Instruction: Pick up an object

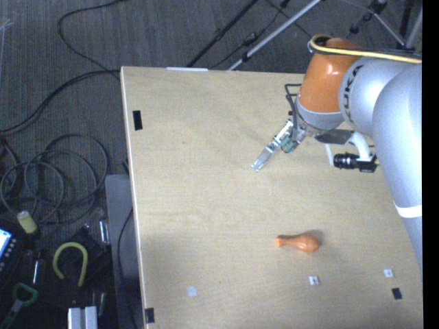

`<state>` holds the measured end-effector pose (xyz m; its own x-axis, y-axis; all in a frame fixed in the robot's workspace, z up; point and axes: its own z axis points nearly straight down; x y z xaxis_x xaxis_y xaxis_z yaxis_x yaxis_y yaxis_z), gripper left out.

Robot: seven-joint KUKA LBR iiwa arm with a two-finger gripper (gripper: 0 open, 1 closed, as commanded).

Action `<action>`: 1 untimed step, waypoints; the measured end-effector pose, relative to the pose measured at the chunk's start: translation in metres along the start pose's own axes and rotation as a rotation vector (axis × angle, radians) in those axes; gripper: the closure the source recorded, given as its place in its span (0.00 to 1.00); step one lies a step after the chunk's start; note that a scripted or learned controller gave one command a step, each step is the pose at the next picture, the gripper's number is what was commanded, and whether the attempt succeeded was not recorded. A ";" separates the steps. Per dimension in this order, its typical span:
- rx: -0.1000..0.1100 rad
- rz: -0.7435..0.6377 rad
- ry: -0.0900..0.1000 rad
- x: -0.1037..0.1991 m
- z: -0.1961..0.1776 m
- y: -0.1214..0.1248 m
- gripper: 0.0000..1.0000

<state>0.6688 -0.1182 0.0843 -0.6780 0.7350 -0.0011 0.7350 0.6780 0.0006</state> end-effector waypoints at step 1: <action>-0.004 0.000 0.000 0.001 -0.010 0.002 1.00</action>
<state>0.6696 -0.1166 0.0940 -0.6779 0.7351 -0.0011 0.7351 0.6779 0.0047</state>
